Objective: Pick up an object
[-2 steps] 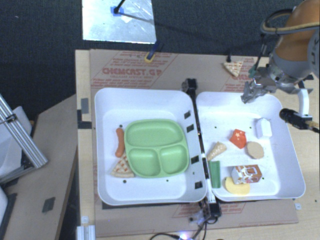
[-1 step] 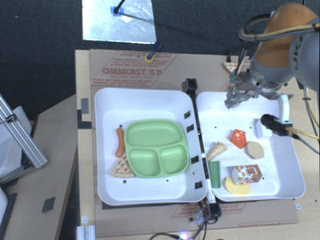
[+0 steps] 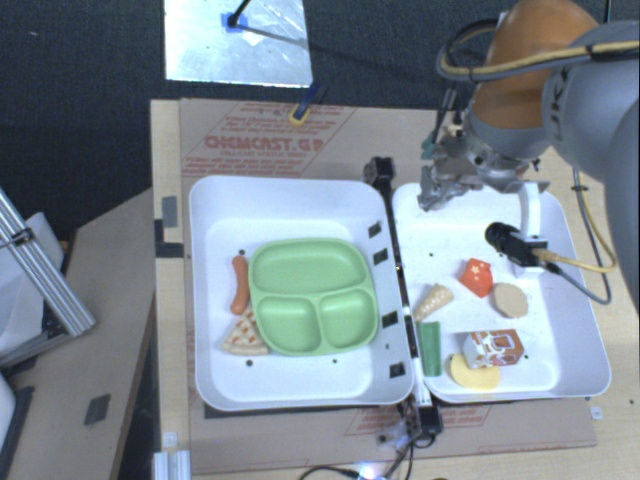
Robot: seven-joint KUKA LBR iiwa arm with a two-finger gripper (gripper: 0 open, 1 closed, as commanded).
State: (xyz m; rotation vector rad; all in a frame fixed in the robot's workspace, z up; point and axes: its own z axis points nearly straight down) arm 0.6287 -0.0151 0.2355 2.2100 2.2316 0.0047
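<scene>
Right bin (image 3: 590, 353): rear floor open; toys crowd the front. Left bin (image 3: 205, 268): green tray (image 3: 312, 296) occupies centre.

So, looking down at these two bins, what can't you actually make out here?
- The pincer at the right bin's far corner: too small and dark to read its fingers.
- Printing on the small carton: too tiny.
- The pizza slice's right edge: tucked against the green tray.
- The arm's base: cut off at the right.

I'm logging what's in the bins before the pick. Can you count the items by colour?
Green: 2, tray and stick
Red-orange: 2, sausage and wedge
Tan: 3, waffle slice, cone, round biscuit
Yellow: 1, banana
Brown and white: 1, carton
Total: 9
</scene>
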